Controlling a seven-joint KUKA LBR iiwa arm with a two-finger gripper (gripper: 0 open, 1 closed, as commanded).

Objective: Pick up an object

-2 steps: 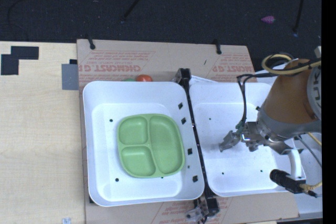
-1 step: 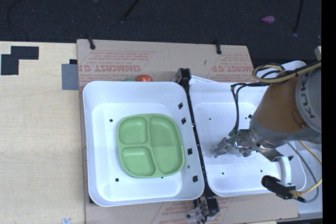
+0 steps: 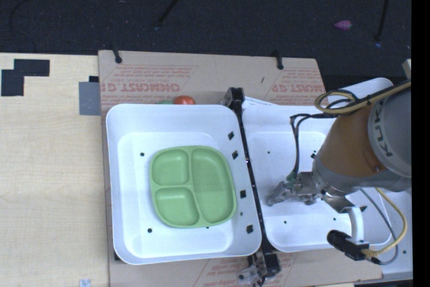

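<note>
A light green plate [image 3: 193,185] with three compartments lies flat in the middle of the left bin [image 3: 127,144]. My gripper [image 3: 277,196] hangs low over the floor of the right bin [image 3: 275,144], near that bin's left side, pointing left toward the divider. I see no object at its tip. The arm's grey and orange body hides the right part of that bin.
A small red-orange object [image 3: 183,101] sits just behind the left bin's back rim, on the cardboard [image 3: 201,74] under the bins. A black divider rail [image 3: 245,171] runs between the two bins. A wooden bench top [image 3: 47,178] stretches to the left.
</note>
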